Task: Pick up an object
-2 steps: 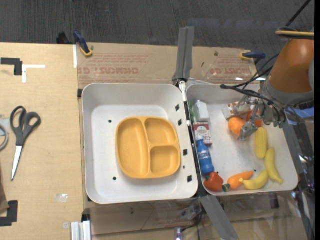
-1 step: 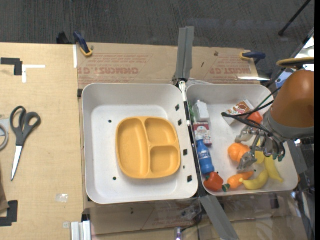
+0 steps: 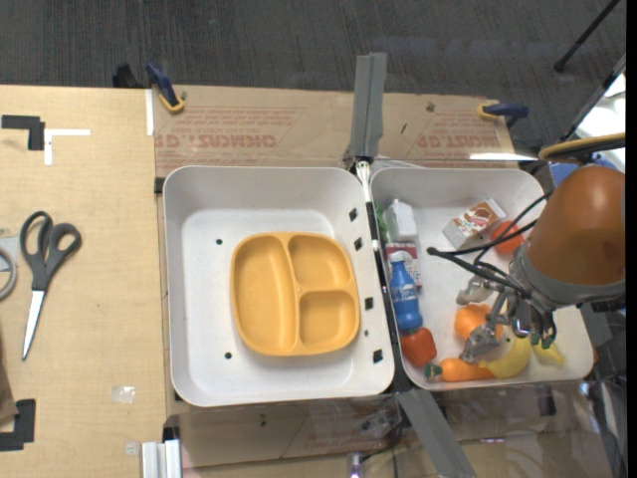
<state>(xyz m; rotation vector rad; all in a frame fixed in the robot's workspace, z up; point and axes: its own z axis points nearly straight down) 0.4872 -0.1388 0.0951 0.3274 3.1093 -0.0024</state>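
At the right bin's near edge, the gripper is lowered beside a banana; its grip state cannot be told. A centred, vertical descent is advised.

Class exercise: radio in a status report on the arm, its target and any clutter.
Gripper low in right bin, fingers unclear. Over banana, orange, carrot; nothing seen held. Blue bottle and red pepper crowd alongside.

The right bin holds a loose heap: a blue bottle lying along its left wall, a red pepper just below it, a carrot at the near edge, an orange, a yellow banana, and a small printed packet toward the far side.
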